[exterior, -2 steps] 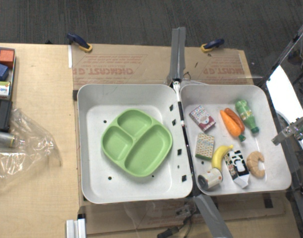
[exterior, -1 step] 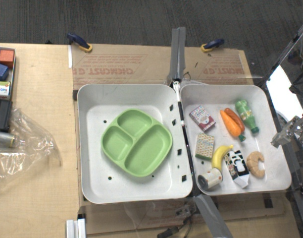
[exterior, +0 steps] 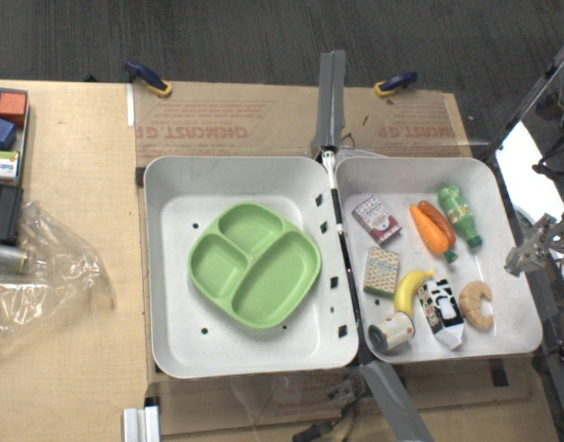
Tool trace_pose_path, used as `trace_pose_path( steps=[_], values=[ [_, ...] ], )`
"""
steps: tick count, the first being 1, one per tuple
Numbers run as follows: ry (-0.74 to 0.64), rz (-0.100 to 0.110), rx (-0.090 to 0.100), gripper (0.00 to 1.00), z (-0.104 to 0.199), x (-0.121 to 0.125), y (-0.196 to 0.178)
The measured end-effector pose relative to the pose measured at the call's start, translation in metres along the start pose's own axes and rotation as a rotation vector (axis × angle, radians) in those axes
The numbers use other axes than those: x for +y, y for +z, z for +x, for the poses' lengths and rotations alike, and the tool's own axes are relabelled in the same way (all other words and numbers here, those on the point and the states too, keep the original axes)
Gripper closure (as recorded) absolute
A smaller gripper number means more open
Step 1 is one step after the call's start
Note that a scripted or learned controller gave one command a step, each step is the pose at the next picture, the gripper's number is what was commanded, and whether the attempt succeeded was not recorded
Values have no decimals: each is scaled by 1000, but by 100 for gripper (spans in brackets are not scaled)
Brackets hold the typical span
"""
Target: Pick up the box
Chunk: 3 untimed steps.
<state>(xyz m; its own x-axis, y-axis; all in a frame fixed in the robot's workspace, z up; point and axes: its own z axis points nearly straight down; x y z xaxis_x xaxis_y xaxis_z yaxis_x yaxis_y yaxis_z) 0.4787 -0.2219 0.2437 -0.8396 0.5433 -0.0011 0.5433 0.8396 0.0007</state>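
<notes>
left bin (exterior: pixel 162 274) holding green tray (exterior: pixel 254 265) | right bin (exterior: pixel 503 334) crowding box (exterior: pixel 375 220), banana (exterior: pixel 410 291) | end effector state: cannot tell

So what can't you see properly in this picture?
- Gripper: at the camera view's right edge, too small and blurry to tell how its fingers stand.
- Box: its print is too small to read.
- Cup: lying down, its inside is dark.
- Stuff under the clear plastic bag: blurred by the wrinkles.
</notes>
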Motion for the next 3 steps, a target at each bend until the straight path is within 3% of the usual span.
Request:
trace_pose_path(
  steps=[3],
  values=[
    [-777,-1,-3,100,0,1,2]
  ],
)
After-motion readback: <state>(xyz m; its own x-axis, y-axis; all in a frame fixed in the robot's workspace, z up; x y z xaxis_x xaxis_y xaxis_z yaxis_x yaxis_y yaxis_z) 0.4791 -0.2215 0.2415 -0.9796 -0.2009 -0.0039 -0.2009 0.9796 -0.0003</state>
